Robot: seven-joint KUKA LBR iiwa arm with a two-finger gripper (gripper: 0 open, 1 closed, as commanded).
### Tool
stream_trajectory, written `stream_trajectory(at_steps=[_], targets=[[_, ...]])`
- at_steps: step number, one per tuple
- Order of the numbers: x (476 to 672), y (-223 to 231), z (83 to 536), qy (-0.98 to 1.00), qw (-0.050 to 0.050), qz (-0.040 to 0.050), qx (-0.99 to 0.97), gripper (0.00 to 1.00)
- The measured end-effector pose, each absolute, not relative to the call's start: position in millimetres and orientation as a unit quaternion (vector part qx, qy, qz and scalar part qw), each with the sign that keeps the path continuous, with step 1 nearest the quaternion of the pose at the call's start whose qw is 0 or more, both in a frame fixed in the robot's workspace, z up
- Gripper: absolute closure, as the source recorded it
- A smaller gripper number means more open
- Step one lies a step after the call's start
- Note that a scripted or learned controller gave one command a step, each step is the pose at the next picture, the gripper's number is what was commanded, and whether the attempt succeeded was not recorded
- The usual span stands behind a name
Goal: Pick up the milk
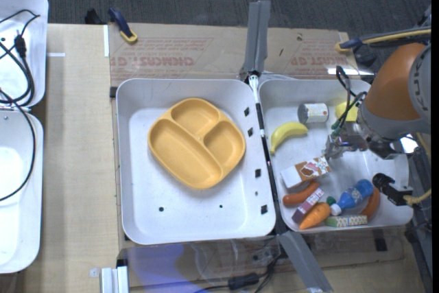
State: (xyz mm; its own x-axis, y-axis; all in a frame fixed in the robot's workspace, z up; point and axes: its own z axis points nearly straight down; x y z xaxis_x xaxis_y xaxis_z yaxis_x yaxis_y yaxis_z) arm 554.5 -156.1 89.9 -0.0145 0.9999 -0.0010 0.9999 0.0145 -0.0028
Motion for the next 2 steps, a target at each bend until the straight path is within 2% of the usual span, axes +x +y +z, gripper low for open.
stream_trajectory(at_steps=[1, 2], targets=[[525.6, -96.6, 90.0, -0.702, 0.001, 0.0012, -0.712, 0.0], [485.4, -119.1, 99.4, -0.828, -0.025, 0.0028, -0.561, 0.0]])
